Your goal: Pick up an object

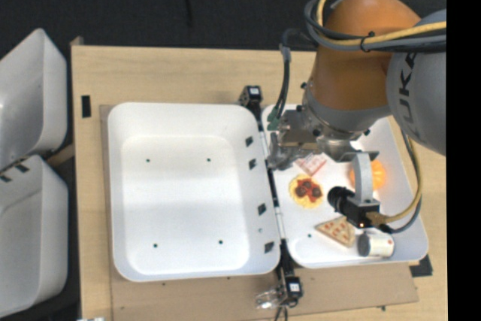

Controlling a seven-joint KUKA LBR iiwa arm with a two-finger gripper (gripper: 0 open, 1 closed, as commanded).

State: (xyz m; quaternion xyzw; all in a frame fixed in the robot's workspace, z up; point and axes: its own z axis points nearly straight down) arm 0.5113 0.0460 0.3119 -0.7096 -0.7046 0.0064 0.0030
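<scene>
My gripper (284, 146) hangs low over the left edge of the right bin (402, 237), under the orange wrist. Just right of it lies a small red-and-white packet (310, 165). In front of that sits a round yellow disc with dark red spots (306, 192). A tan pizza-slice shape (336, 231) lies near the bin's front. An orange object (377, 175) sits further right, partly hidden by the arm. I see nothing held by the gripper.
A white cylinder (374, 245) lies at the right bin's front right corner. The left bin (120, 162) stands beside it, with black clips along the shared wall (267, 184). The arm covers the back of the right bin.
</scene>
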